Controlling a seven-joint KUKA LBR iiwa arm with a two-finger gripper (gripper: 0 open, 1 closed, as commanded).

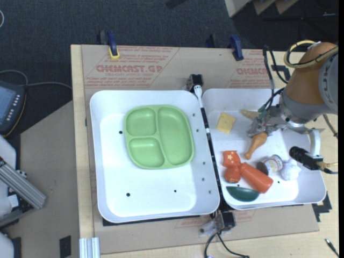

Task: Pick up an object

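Two white bins side by side on tabletop. Left bin (107, 187) carries green divided plate (159, 136), nearer its far edge. Right bin (309, 190) carries clutter: yellow block (226, 123) near far-left corner, orange drumstick (257, 143) mid-bin, red cube (231, 158) and red cylinder (256, 177) toward near edge, dark green piece (243, 193) at near edge, small white bits (284, 167) right of cylinder. End effector (263, 123) low over right bin, just above drumstick's upper end, seemingly touching. Cannot tell whether its grasp is apart or together.

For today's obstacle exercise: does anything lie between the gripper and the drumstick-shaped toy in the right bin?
Nothing visible does. The gripper sits right at the upper end of the drumstick-shaped toy in the right bin; the yellow block lies off to the side.
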